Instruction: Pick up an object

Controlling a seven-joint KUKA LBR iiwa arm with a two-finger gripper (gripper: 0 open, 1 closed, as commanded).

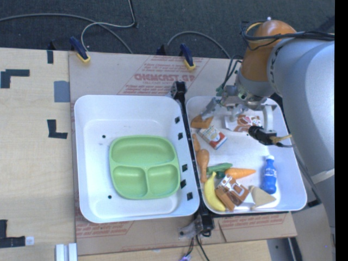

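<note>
My gripper (pixel 218 107) hangs over the far left part of the right bin (pixel 288 162). Just below it lie a brown pastry-like piece (pixel 200 122) and a small white and red carton (pixel 215 138). A red and white packet (pixel 243 123) lies beside the gripper on its right. Nearer the front of this bin are a carrot (pixel 240 173), a banana (pixel 212 194), a blue bottle (pixel 268 174), a brown bar (pixel 230 192), a pale wedge (pixel 264 198) and an orange sausage-shaped piece (pixel 202 159). I see nothing held in the gripper.
The left bin (pixel 92 145) holds a green divided plate (pixel 144 166). Black clips line the wall between the two bins (pixel 185 145). The grey arm (pixel 304 91) covers the right bin's far right corner. Cables run across the dark floor behind the bench.
</note>
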